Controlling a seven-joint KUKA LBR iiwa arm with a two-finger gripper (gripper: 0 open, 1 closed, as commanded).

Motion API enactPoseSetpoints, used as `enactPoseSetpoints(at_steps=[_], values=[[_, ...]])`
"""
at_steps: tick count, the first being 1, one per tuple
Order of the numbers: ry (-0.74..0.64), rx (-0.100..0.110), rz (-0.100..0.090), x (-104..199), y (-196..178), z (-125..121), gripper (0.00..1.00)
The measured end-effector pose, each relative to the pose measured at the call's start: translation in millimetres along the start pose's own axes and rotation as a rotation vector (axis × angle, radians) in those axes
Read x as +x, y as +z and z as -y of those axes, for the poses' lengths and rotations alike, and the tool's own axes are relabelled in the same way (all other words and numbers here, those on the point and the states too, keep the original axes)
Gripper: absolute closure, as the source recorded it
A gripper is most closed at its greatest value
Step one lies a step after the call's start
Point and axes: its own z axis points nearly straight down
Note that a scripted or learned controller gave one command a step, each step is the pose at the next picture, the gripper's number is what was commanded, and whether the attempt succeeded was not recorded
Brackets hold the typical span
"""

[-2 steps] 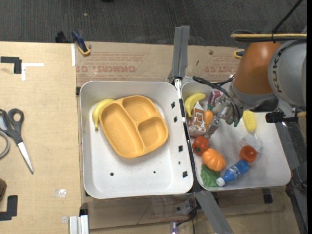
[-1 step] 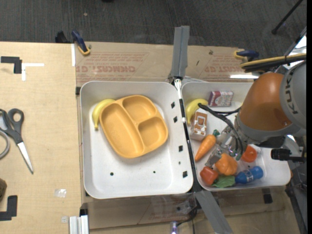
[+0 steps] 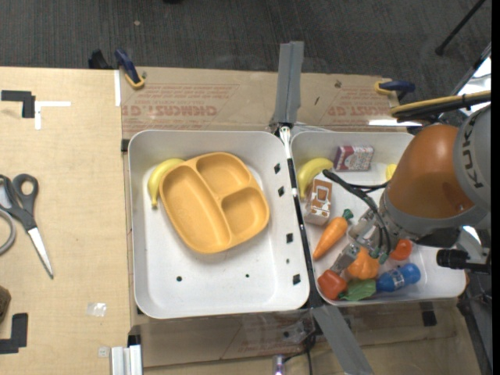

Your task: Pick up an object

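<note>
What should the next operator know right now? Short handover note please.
Gripper: down in the right bin over the toy pile; finger state unreadable from this camera, no object seen between them.
Right bin: carrot, orange fruit, red piece, green piece, blue bottle, small box, banana.
Left bin: yellow divided plate, second banana tucked beside it.
Done: arm positioned over pile.
Left: confirm a grasp, lift.

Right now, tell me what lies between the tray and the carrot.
In the camera view, between the tray and the carrot lie bare white bin floor and the two bins' adjoining rims; no object sits there.
</note>
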Motion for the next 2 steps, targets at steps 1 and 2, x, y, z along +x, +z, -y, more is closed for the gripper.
enactPoseSetpoints(at_steps=[1, 2], values=[[0.073, -0.005, 0.009, 4.7, -2.4, 14.7, 0.00], [0.188, -0.005, 0.011, 10.5, -2.2, 11.1, 0.00]])
